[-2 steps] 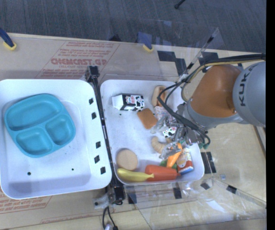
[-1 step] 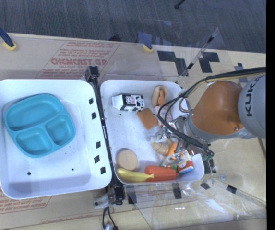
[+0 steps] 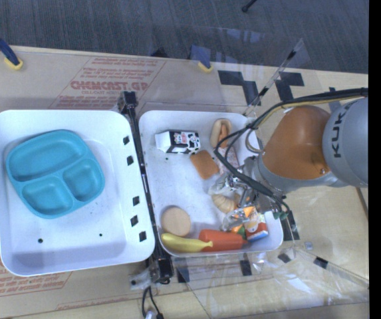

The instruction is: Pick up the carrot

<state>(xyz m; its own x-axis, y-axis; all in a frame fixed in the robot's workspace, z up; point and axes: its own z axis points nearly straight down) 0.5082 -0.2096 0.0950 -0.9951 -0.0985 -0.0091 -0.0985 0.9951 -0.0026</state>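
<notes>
The carrot [image 3: 221, 238], orange-red and long, lies flat along the front wall of the right bin [image 3: 151, 178], its left end touching a yellow banana [image 3: 183, 244]. My gripper [image 3: 242, 201] hangs low over the bin's right side, just above and to the right of the carrot, amid cables. Its tips are lost among a pale pastry [image 3: 224, 202] and a colourful packet [image 3: 253, 227]. Nothing shows the carrot lifted or between the fingers.
The right bin also holds a milk carton [image 3: 177, 141], a hot dog [image 3: 221, 131], a brown toast slice [image 3: 205, 164] and a round bun [image 3: 175, 220]. A blue divided plate [image 3: 54, 172] sits in the left bin [image 3: 17, 258]. The arm's orange band [image 3: 296, 145] overhangs the right bin's edge.
</notes>
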